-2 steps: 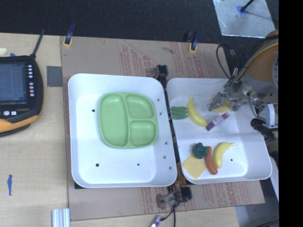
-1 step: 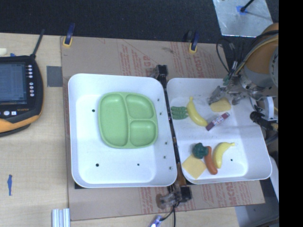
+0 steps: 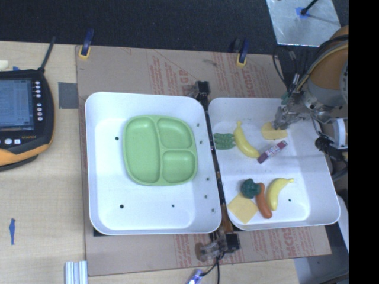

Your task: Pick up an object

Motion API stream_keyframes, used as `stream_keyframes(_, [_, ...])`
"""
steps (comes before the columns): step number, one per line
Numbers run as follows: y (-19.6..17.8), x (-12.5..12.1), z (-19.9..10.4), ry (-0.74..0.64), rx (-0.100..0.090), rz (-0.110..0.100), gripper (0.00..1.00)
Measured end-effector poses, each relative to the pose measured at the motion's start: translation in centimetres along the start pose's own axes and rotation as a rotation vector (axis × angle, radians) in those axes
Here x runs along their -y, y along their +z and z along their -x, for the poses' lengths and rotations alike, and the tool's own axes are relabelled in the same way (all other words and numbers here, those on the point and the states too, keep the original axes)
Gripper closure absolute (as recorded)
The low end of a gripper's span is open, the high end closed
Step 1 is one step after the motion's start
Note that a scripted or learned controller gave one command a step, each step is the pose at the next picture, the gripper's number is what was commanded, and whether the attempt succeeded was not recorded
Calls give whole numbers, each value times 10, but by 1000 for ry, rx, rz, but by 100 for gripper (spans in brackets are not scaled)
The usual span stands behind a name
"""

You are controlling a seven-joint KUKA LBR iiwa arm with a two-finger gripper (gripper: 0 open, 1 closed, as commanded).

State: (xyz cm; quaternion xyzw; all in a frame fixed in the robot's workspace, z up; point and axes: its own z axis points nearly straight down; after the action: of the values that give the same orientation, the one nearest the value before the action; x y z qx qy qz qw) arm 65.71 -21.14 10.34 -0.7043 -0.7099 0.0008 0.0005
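I read the gripper (image 3: pixel 283 118) at the right bin's (image 3: pixel 308 218) far side, touching the yellow wedge (image 3: pixel 274 132) (finger state indeterminate), so a slightly off-centre closure could push it aside.

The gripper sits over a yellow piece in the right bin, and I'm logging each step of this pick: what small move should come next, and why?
Probably a short straight descent. The gripper hangs at the upper edge of the pale yellow wedge in the right bin, and nothing shows between its fingers, so lowering onto the wedge comes before any closing or lifting.
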Motion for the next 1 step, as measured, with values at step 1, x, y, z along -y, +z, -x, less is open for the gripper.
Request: stream_keyframes(1, [0, 0, 0, 0, 0, 0, 0])
